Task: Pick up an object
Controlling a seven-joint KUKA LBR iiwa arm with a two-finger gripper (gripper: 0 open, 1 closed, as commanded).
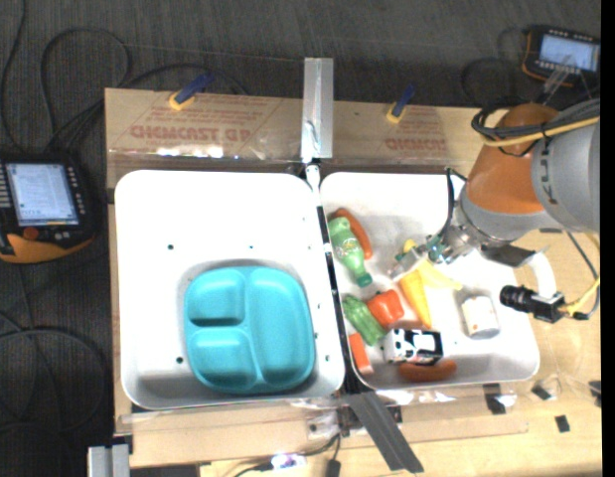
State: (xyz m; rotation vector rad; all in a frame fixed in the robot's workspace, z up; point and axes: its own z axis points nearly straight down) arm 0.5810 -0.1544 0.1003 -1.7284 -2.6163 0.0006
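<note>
The right bin [486, 192] holds several small objects. A green bottle [349, 247] lies against an orange piece [360, 231] near the divider. A yellow object [427, 292], a red-orange piece [385, 307] and a green piece [361, 317] lie mid-bin. Near the front wall are a white cup [479, 316], a black-and-white toy [414, 344] and a red piece [427, 370]. My gripper [423, 252] hangs low over the bin's middle, just above the yellow object's upper end. Nothing shows in its grasp.
The left bin [158, 217] bears a teal divided plate [249, 327] at its front. The grey arm with its orange band [506, 182] reaches over the right bin's right wall. A black cable fitting [531, 300] sticks out by that wall.
</note>
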